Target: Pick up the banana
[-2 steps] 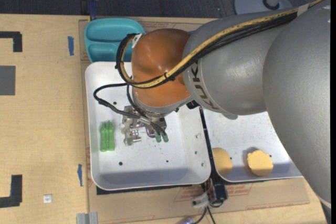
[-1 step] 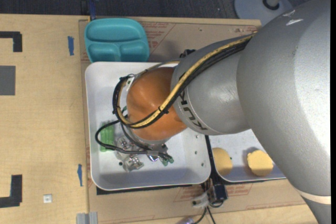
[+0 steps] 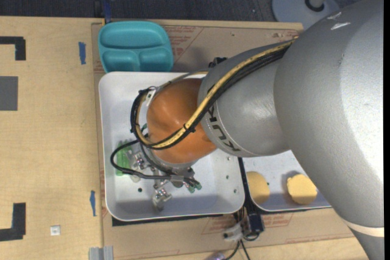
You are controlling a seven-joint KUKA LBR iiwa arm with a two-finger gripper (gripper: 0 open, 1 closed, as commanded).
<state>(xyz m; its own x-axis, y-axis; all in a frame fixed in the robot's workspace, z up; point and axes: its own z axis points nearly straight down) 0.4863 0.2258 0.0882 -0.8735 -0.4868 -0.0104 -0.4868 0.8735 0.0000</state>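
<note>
Camera view: I am looking down on two white bins, and the arm (image 3: 292, 112) is sweeping in from 3 o'clock and covering most of the left bin (image 3: 113, 131). A teal tray (image 3: 135, 45) is sitting on the bench just beyond that bin's rim at 12 o'clock. A small green thing (image 3: 125, 158) is peeking out beside the wrist at 9 o'clock, partly hidden by black cables. In the right bin (image 3: 274, 207) two yellow lumps are lying near each other, one (image 3: 257, 187) by the wall shared with the left bin, the other (image 3: 301, 189) at 3 o'clock from it and partly under the arm. I am not able to tell whether either is the banana, so I am leaving its long axis and heading undecided. The arm is bending steeply down, the orange band (image 3: 173, 122) facing me, and the gripper (image 3: 161, 192) is hanging low over the left bin's floor toward its 6 o'clock edge. I cannot tell its state from this angle.
</note>
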